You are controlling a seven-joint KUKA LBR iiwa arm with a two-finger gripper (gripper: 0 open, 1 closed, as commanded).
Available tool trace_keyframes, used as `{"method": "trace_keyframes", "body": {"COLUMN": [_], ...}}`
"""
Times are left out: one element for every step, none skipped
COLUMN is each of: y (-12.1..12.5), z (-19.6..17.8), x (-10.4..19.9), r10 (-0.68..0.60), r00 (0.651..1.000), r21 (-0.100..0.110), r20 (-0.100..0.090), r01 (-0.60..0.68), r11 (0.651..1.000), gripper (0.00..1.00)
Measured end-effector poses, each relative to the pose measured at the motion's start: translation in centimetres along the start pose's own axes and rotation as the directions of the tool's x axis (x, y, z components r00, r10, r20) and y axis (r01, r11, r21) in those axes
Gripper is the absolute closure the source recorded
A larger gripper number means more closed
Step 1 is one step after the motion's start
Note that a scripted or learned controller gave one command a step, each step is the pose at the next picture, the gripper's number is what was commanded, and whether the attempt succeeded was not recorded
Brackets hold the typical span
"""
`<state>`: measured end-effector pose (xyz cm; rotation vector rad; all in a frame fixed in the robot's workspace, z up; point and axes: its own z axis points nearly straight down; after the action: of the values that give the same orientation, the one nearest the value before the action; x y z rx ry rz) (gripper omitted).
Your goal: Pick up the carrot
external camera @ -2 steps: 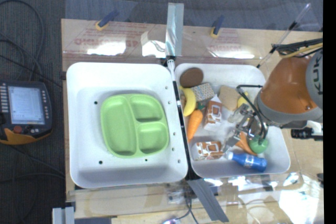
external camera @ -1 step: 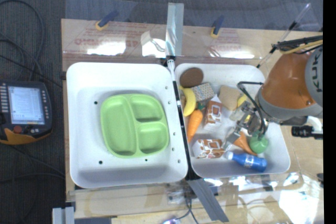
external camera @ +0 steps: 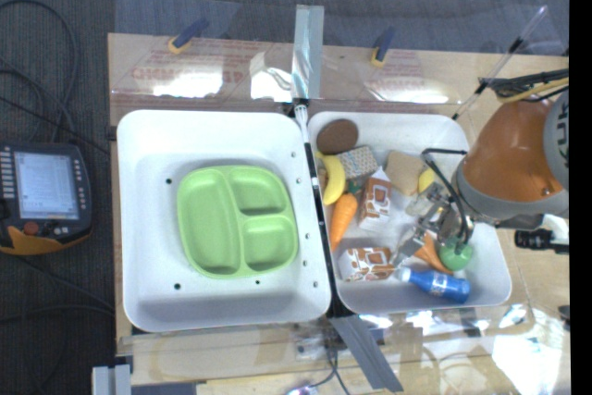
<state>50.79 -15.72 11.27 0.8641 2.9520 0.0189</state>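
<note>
An orange carrot (external camera: 342,217) lies in the right bin (external camera: 490,287) close to its left wall, pointing down, just below a yellow banana (external camera: 331,178). My gripper (external camera: 427,225) is low in the right half of the same bin, well to the right of that carrot. Right beneath the gripper lies a second small orange piece (external camera: 427,249) with a green round end (external camera: 455,255). The gripper's body hides part of it. I see nothing lifted off the bin floor.
The right bin also holds a brown round item (external camera: 338,136), two printed snack packets (external camera: 375,199) (external camera: 368,262), a blue bottle (external camera: 435,283), a beige block (external camera: 402,166) and a yellow piece (external camera: 425,180). The left bin (external camera: 148,291) bears a green divided plate (external camera: 236,219).
</note>
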Motion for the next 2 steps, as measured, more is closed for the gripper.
{"method": "trace_keyframes", "body": {"y": [0.47,-0.02], "z": [0.08,0.03], "x": [-0.68,-0.11], "r10": [0.038,0.037], "r00": [0.999,0.999], "r21": [0.015,0.003], "r20": [-0.014,-0.003], "r01": [-0.037,-0.037], "r11": [0.999,0.999], "gripper": [0.00,0.00]}}
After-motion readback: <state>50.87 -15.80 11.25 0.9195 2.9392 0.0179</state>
